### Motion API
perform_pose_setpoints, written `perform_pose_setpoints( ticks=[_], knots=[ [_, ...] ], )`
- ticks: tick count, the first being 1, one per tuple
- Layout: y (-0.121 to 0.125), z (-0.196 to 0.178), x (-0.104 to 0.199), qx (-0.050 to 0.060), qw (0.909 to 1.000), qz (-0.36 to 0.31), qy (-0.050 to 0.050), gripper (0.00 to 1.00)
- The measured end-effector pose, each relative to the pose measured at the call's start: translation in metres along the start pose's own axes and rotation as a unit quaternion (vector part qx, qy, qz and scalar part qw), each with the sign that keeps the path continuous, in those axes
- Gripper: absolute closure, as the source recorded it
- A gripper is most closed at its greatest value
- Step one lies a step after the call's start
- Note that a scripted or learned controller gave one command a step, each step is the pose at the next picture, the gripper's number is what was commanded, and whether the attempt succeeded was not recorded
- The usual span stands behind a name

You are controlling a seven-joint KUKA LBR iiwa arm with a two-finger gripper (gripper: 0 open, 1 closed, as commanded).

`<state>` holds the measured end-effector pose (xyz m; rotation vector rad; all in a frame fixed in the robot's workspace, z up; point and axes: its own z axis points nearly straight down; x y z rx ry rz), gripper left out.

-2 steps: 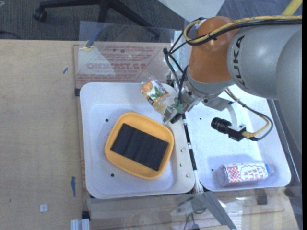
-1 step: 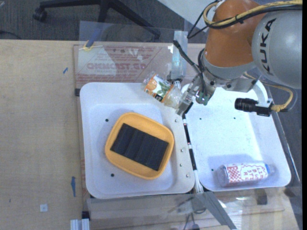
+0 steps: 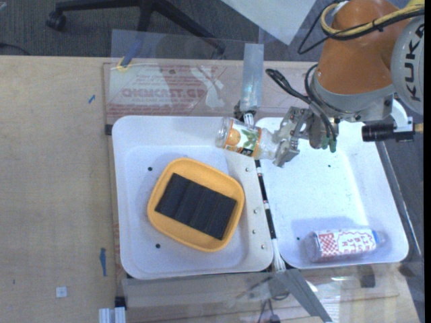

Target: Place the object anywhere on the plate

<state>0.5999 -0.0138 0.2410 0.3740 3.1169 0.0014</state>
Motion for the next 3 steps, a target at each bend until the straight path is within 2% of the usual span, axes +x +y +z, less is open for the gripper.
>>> perform_pose_setpoints(
  ticks=[1, 2, 3],
  knots=[
    [0.031, -0.001, 0.044, 0.0, 0.9998, -0.018, 0.002, 1.0],
    [0.083, 0.004, 0.033, 0.0, 0.9987, 0.051, -0.001, 1.0],
    [0.129, 0.034, 0.02, 0.0, 0.9915, 0.13, 0.0, 1.0]
  ],
)
